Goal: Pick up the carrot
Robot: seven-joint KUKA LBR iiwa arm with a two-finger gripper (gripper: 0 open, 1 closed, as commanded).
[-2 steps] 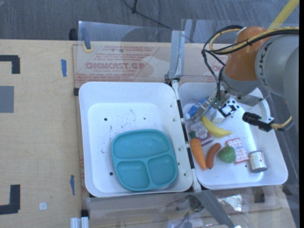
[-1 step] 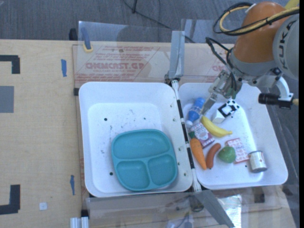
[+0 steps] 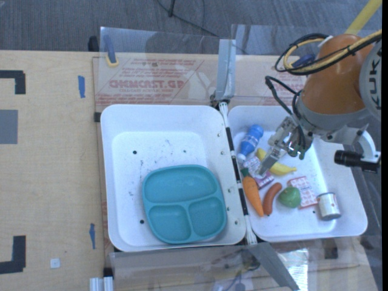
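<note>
In the camera view, the gripper [image 3: 271,160] hangs over the right bin [image 3: 348,223], reaching down from the orange wrist at the far right. Its fingers are a little apart and nothing sits between them. The tips are just above a small silver wrapper [image 3: 253,164] and beside the banana [image 3: 279,168].

The carrot [image 3: 253,195] lies in the right bin, close to its left wall, on the near side of the gripper and apart from it. It lies with the thin end toward the near edge. Just to its right is a red sausage [image 3: 271,197], then a green round vegetable [image 3: 290,197], a white and red packet [image 3: 306,193] and a silver can [image 3: 328,205]. A blue bottle [image 3: 250,140] lies farther back.

The left bin [image 3: 121,132] holds a teal divided plate [image 3: 183,203] in its near part.
</note>
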